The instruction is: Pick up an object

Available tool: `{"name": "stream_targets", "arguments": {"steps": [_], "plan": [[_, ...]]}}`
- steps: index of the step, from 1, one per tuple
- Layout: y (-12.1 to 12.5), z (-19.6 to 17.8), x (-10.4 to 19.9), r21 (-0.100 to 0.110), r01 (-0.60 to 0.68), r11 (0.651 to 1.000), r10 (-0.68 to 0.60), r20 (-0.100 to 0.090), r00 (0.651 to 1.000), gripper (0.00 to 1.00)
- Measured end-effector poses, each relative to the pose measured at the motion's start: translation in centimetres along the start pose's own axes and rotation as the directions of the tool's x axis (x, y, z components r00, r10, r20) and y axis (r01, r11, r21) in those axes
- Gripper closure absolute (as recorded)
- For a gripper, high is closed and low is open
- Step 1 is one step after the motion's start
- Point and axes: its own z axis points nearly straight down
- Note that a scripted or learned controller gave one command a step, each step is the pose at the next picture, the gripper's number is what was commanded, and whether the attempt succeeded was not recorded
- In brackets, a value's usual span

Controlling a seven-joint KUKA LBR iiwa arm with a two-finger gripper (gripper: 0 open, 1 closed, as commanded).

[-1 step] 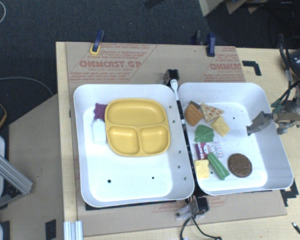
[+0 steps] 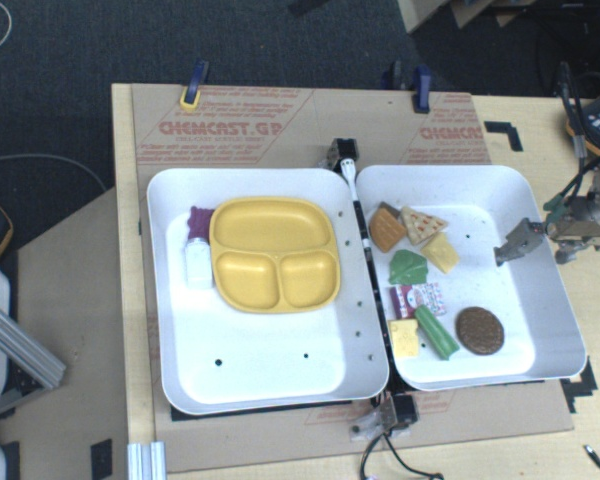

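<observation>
The right bin (image 2: 540, 298) holds several toy foods: a brown bread piece (image 2: 386, 229), a pizza slice (image 2: 423, 224), a yellow cheese wedge (image 2: 442, 255), a green leaf (image 2: 408, 267), a pink packet (image 2: 420, 298), a yellow block (image 2: 404, 337), a green cucumber (image 2: 436, 332) and a round brown cookie (image 2: 479, 330). My gripper (image 2: 515, 245) reaches in over the right bin's right side, above bare bin floor. It is apart from the food, right of the cheese wedge and above the cookie. Nothing shows in its grasp.
The left bin (image 2: 260, 368) holds a yellow divided plate (image 2: 275, 253), with a purple item (image 2: 199, 222) and a white bottle (image 2: 197, 264) at the plate's left. A black divider (image 2: 365, 268) runs between the bins. Clamps sit on the bench's far edge.
</observation>
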Motion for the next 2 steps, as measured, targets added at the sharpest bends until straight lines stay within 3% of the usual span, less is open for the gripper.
{"name": "stream_targets", "arguments": {"steps": [2], "plan": [[-0.5,10.0,2.0,0.006,0.001,1.000,-0.001,-0.003,1.000,0.00]]}}
